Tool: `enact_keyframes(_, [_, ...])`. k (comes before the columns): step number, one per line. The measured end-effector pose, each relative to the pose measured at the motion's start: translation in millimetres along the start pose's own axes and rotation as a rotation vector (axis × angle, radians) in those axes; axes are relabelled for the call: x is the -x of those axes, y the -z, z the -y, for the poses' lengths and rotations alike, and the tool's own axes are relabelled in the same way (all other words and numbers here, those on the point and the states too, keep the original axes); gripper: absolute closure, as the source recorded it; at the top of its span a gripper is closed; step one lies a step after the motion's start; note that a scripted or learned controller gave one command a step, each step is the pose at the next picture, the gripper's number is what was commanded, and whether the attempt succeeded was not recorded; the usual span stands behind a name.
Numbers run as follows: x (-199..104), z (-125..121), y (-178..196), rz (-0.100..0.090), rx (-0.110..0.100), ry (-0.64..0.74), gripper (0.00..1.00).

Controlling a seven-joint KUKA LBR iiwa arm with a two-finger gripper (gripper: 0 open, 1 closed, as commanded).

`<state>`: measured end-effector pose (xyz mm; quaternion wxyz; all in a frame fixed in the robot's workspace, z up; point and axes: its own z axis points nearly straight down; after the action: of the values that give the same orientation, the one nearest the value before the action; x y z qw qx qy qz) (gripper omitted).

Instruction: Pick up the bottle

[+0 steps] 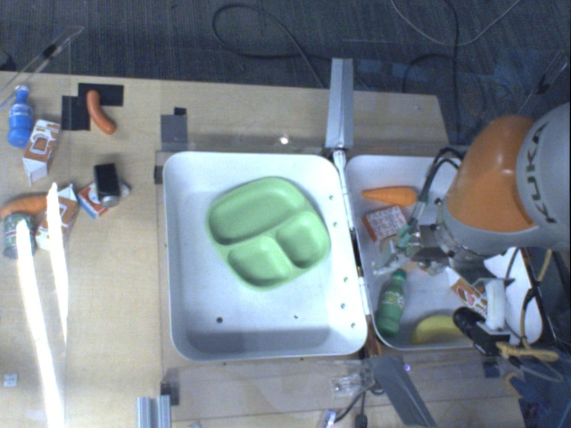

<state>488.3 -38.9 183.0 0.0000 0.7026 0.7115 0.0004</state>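
A small green bottle (391, 300) lies in the right bin (379, 172), near its front left corner, with its cap pointing toward the back. My gripper (412, 250) hangs just behind and slightly right of the bottle's cap, low over the bin. The grey arm with its orange band (489, 185) covers much of the bin's right half. Nothing shows as held.
In the right bin, an orange carrot (389, 196) and a red-and-white packet (385, 224) lie behind the gripper, and a banana (435, 329) lies at the front. The left bin (192, 319) holds a green divided plate (268, 230). A blue bottle (20, 119) and small items lie on the bench at the far left.
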Motion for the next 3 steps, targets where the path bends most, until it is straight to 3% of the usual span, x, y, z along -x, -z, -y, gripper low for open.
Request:
enact_keyframes(1, [-42.5, -0.9, 0.0, 0.000, 0.001, -0.002, 0.00])
enact_keyframes(2, [-6.4, -0.5, 0.0, 0.000, 0.000, -0.026, 0.00])
enact_keyframes(3, [-40.6, -0.8, -0.2, 0.000, 0.000, -0.007, 0.00])
